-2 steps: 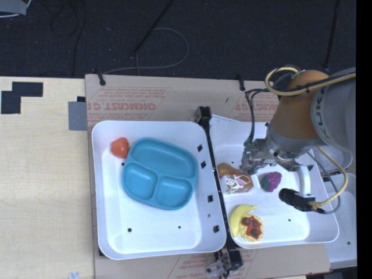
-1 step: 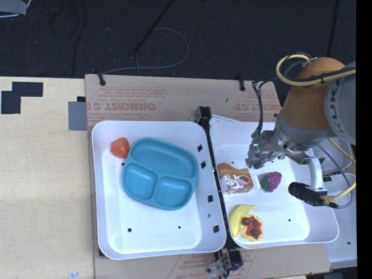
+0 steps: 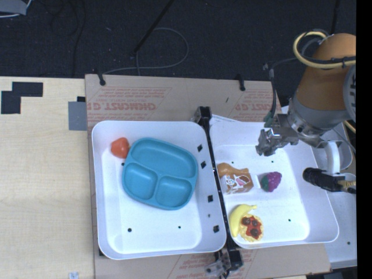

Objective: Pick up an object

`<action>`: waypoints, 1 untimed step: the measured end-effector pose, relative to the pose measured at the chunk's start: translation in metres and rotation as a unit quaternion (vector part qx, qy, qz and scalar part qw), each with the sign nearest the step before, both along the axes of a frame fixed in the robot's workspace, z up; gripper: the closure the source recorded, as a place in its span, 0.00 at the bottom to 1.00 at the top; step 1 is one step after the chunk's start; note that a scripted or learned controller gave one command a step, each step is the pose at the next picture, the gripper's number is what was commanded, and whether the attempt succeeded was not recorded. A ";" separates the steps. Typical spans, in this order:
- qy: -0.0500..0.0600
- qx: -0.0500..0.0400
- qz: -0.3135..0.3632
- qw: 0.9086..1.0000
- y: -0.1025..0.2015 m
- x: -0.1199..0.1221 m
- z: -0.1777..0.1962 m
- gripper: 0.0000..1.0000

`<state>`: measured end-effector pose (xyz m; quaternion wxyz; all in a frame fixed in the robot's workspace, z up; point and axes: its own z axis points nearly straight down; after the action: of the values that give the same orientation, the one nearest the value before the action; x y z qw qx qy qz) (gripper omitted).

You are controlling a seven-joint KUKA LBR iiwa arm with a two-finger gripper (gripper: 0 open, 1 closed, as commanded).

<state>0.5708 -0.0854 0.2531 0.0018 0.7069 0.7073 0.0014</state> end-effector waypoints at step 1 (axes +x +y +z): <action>0.003 0.000 0.000 1.000 -0.002 0.000 0.019 1.00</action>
<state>0.5709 -0.0870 0.2725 -0.0003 0.7070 0.7072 -0.0001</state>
